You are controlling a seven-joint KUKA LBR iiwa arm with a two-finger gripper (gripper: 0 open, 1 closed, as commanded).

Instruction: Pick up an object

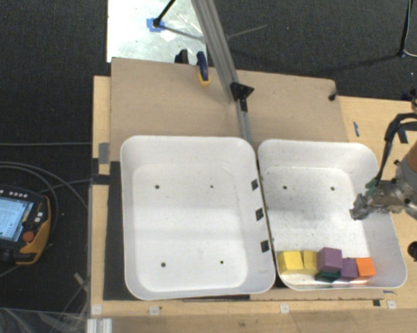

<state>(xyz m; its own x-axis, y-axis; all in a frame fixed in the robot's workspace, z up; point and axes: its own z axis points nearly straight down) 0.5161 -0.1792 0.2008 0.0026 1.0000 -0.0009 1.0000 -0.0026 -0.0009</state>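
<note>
Several small blocks lie in a row along the near edge of the right bin: two yellow blocks, a purple block with a dark green piece in front of it, a smaller purple block and an orange block. My gripper hangs over the right bin's right side, well above and behind the blocks. Nothing shows between its fingers.
The left bin sits beside the right one on a brown board. A grey pole slants across the back. A teach pendant lies on the floor at the far left.
</note>
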